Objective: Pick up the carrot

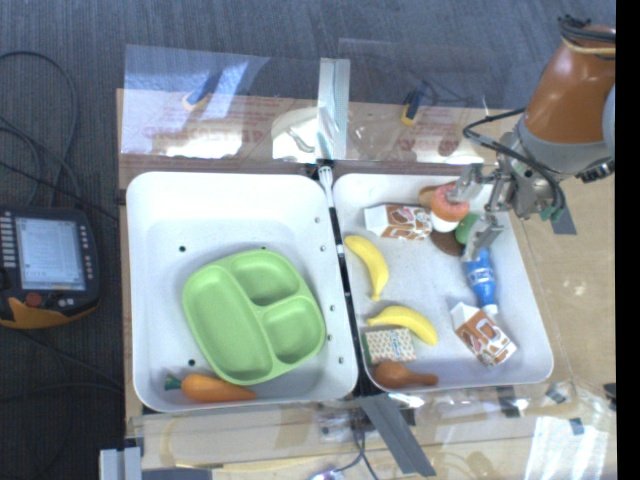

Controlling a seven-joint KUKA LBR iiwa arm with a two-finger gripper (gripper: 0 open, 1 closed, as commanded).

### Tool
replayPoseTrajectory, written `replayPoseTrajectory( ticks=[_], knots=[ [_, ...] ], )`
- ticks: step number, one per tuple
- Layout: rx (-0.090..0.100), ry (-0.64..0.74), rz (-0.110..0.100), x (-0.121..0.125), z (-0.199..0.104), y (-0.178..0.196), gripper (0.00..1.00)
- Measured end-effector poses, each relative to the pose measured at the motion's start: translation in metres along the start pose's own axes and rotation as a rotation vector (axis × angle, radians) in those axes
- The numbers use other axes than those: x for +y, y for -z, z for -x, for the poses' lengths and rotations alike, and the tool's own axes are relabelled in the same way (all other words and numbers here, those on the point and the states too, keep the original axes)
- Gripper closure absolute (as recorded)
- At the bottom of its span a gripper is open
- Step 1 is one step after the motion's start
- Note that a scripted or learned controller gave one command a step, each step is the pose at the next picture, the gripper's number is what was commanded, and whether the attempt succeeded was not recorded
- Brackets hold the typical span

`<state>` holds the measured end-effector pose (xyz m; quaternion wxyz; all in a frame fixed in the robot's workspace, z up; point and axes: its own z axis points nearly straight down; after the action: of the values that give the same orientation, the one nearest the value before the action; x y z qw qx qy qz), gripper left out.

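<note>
The carrot [212, 389], orange with a small green top, lies in the left bin [160, 208] at its front edge, just in front of a green divided plate [255, 314]. My gripper [479, 208] hangs over the back right part of the right bin [530, 298], far from the carrot. It is open, with nothing held between its fingers. It hovers over a small pile: an orange and white round item [446, 203] and a green piece [466, 230].
The right bin holds two bananas [369, 262] [406, 321], a blue bottle [481, 279], snack packets [399, 221] [485, 337] [390, 345] and a brown piece [404, 375]. A ridge [338, 268] divides the bins. A teach pendant [45, 265] lies off the bench at left.
</note>
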<state>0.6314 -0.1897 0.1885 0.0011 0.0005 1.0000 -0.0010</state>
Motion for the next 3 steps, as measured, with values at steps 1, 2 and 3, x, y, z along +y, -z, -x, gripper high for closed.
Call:
replayPoseTrajectory(
  ticks=[1, 2, 3],
  knots=[
    [0.026, -0.101, 0.004, -0.031, 0.02, -0.082, 0.0],
    [0.008, -0.328, -0.002, -0.017, 0.015, -0.085, 0.0],
    [0.008, -0.531, -0.026, 0.024, 0.018, -0.086, 0.0]
  ],
)
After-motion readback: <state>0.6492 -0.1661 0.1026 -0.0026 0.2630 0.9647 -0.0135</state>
